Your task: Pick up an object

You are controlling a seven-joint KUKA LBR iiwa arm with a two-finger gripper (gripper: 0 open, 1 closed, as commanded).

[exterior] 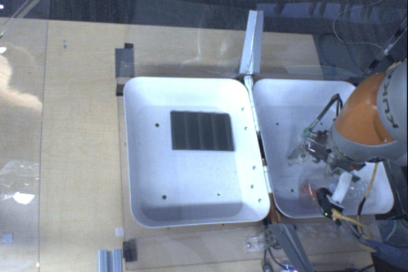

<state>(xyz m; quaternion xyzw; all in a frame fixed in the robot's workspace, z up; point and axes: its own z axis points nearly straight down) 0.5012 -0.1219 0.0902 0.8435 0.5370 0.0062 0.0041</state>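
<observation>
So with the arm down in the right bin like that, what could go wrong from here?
The claw sits low among small, pale objects that are hard to make out, so it may close on nothing. A reddish item lies near the right bin's front wall, awkward to reach. Loose cables trail by the wrist and might snag.

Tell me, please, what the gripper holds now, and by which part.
It cannot be told. The gripper is low over the right bin, among small clear items, but nothing shows between its fingers.
</observation>
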